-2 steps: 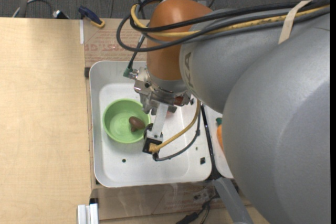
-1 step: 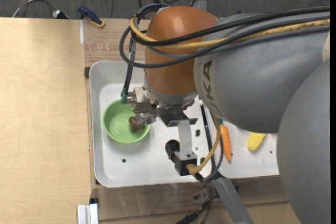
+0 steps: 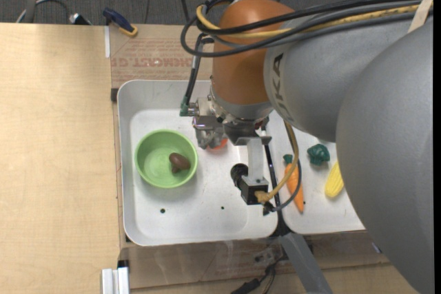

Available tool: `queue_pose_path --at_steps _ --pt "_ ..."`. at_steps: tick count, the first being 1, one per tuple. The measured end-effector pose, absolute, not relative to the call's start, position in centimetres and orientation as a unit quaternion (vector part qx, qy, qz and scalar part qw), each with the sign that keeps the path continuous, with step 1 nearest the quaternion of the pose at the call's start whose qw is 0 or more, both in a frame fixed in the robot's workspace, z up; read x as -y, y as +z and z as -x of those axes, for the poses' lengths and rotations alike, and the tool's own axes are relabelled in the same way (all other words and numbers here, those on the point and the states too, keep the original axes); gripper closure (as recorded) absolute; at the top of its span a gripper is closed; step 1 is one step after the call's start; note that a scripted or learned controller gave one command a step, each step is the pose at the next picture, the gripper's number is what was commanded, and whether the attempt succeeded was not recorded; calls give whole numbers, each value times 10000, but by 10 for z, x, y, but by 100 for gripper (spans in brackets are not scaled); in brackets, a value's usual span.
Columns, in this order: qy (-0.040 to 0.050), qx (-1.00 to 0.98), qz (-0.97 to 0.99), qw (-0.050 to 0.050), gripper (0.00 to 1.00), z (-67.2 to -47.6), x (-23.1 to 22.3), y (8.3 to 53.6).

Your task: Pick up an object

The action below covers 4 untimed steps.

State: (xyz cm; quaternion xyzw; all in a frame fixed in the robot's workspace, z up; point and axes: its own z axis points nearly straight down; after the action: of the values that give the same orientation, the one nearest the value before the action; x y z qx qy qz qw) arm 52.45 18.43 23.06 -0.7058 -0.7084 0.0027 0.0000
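My gripper (image 3: 210, 132) hangs low over the middle of the left white bin (image 3: 180, 218), just right of a green bowl (image 3: 157, 163). A small brown object (image 3: 180, 162) lies inside the bowl near its right side. A small red-orange thing (image 3: 219, 143) shows right beneath the gripper, largely hidden by it; I cannot tell whether it is held. The orange wrist band (image 3: 242, 45) and grey arm cover the back of both bins.
In the right bin (image 3: 324, 213) lie an orange carrot (image 3: 295, 184), a dark green piece (image 3: 318, 154) and a yellow corn cob (image 3: 334, 181). A black cable fitting (image 3: 252, 189) hangs by the divider. Cardboard (image 3: 148, 55) and a blue clamp (image 3: 118, 21) lie behind.
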Motion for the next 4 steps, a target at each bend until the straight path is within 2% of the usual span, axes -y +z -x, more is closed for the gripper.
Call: queue_pose_path --at_steps 1,2,3,4 --pt "20 8980 4400 14 100 -520 -212 96" --pt "11 8139 5810 -6 100 -507 -219 211" --pt "23 7399 6727 -1 100 -543 -183 195" --pt "20 8144 5804 11 100 -487 -167 91"
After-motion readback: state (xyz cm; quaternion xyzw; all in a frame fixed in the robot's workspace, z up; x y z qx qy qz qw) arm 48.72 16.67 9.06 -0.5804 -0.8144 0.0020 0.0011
